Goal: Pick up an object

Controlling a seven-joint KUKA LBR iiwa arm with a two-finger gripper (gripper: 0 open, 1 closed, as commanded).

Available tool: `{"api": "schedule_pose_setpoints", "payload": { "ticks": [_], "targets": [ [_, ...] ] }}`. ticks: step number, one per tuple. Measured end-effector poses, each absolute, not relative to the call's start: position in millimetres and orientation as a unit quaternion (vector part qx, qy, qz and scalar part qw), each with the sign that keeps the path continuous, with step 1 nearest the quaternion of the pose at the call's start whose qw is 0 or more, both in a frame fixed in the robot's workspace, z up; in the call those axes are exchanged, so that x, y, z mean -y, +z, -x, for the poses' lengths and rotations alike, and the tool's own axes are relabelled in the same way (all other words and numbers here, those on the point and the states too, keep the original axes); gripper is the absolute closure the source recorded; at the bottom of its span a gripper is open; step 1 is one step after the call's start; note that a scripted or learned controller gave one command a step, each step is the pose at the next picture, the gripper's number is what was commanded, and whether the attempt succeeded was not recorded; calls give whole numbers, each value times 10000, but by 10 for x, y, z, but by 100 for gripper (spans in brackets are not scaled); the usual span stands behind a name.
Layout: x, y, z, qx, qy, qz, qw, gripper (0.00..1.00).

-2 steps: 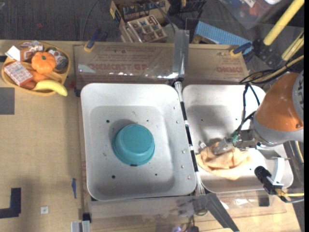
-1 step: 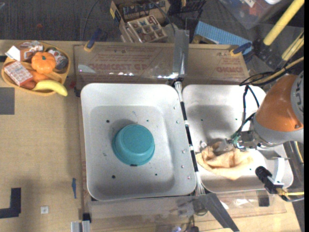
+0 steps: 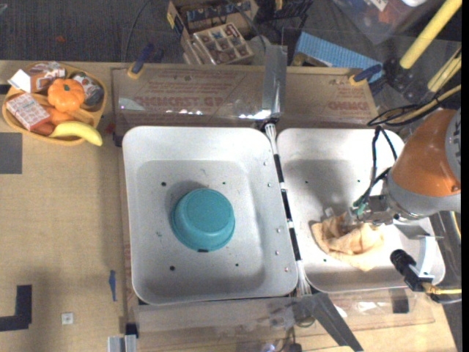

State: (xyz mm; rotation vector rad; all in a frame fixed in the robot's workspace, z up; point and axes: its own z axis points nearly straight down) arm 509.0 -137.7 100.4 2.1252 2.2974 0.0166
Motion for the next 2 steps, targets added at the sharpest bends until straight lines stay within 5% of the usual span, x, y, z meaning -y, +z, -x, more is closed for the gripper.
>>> {"api": "schedule_pose_setpoints", "payload": {
  "ticks": [1,2],
  "targets": [
    [1381,1005,-5089,-7339,52,-6792,62,0],
    [1400,1102,-5090,-7326,54,-6806,78,100]
  ]
}}
